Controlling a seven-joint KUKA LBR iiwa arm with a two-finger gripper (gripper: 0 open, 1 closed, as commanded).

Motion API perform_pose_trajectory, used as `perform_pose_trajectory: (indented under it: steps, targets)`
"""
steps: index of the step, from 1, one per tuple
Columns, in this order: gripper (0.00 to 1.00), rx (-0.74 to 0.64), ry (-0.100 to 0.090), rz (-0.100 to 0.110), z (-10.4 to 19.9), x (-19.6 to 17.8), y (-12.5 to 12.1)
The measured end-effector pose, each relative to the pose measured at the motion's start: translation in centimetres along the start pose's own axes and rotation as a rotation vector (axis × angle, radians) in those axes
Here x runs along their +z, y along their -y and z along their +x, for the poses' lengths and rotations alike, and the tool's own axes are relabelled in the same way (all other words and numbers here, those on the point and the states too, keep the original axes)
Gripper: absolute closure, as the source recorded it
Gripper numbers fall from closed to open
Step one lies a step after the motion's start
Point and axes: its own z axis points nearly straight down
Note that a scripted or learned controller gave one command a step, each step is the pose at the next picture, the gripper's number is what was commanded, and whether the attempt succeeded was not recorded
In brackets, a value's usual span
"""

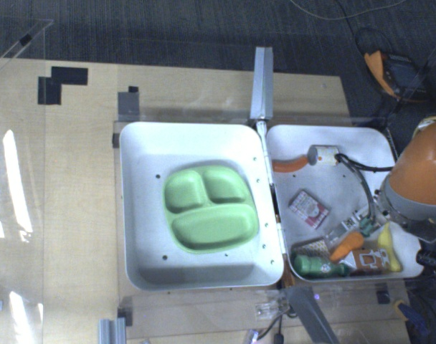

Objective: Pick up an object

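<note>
The left shallow white plastic bin held one thing, a pale green moulded tray with three compartments, smooth and matt with rounded corners, lying flat near the bin's middle. A grey metal bar ran down to the seam between the two bins.

In the right shallow white plastic bin, the candidates for picking lay untouched as far as could be seen: a curved orange sausage-like piece near the top left, a small flat pink-and-white printed packet in the middle, and along the bottom wall a green bottle on its side, an orange carrot-shaped toy, a brown printed carton and a yellow banana-shaped piece, all crowded together and partly overlapping.

The grey arm with its orange band hung over the right bin's right side, its gripper low, just above that cluster. Whether it was spread or closed could not be told, and nothing was visibly lifted, so the pick seemed not yet done
</note>
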Motion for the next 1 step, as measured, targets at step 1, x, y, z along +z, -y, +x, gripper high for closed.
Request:
perform_pose_trajectory:
  steps: [1]
  targets:
    - [0.0,-0.074,-0.007,0.01,-3.79,-5.75,-7.59]
